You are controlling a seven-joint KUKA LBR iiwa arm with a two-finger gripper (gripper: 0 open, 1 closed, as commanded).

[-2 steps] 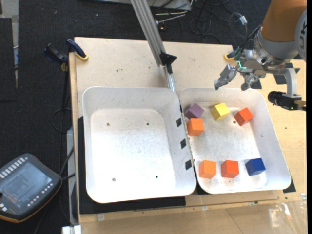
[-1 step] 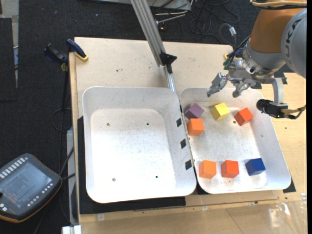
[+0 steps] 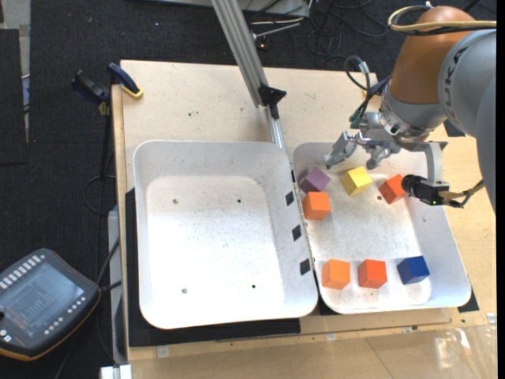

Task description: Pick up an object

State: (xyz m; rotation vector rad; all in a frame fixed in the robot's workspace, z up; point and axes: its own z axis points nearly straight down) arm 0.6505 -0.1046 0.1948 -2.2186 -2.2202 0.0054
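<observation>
dark carpet surrounds a pale wooden counter (image 3: 205,101) that you see from above at a slant. two shallow white bins sit side by side on it. your left bin (image 3: 213,231) has only small dark specks on its floor. your right bin (image 3: 446,287) holds seven small blocks.

near the back of the right bin, a purple block (image 3: 315,180) sits just above an orange block (image 3: 316,204), the two touching or nearly so. a yellow block (image 3: 356,180) lies to their right, and a red-orange block (image 3: 391,189) lies further right again. along the front of the bin, an orange block (image 3: 336,274), a red-orange block (image 3: 372,273) and a blue block (image 3: 413,269) stand in a row, close together but apart.

the grey arm with its orange band (image 3: 426,50) reaches in from the right. its gripper (image 3: 360,153) hangs over the back of the right bin, just above the yellow block. its fingers are spread apart, one toward the purple block and one toward the red-orange block, and nothing sits between them. you cannot tell whether the fingertips touch the bin floor.

a slanted metal pole (image 3: 241,42) crosses the back of the counter. a blue and yellow clamp (image 3: 125,80) grips the counter's back left corner. a grey handheld control pendant (image 3: 43,302) lies on the floor at the front left.
</observation>
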